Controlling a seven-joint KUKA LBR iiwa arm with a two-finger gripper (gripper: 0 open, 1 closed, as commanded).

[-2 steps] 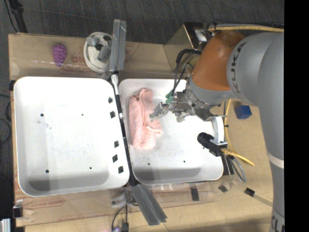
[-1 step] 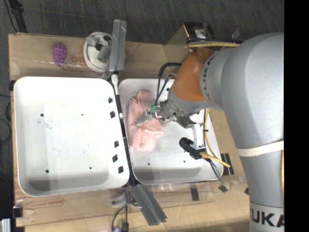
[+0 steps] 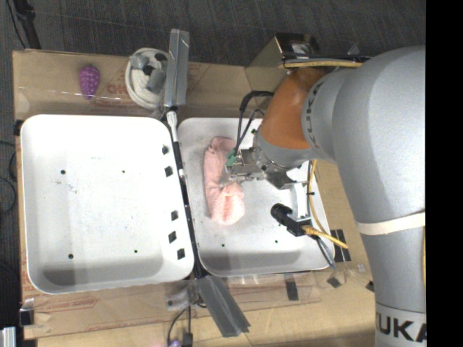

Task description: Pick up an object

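Right bin (image 3: 253, 262) nearest arm: pink soft object (image 3: 221, 183) lying lengthwise in its left half, close to divider between bins. Pincer (image 3: 237, 166) down low right at object's right edge, about mid-length, touching or just over it. Honestly can't tell pincer state, wrist blocks it. Left bin (image 3: 94, 194) beside it. Far back on bench (image 3: 51, 67): purple thing (image 3: 89, 80), white roll (image 3: 147, 76).

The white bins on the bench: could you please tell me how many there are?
2. The left bin lies beside the right bin, which holds a pink object under the claw; the arm may hide more.
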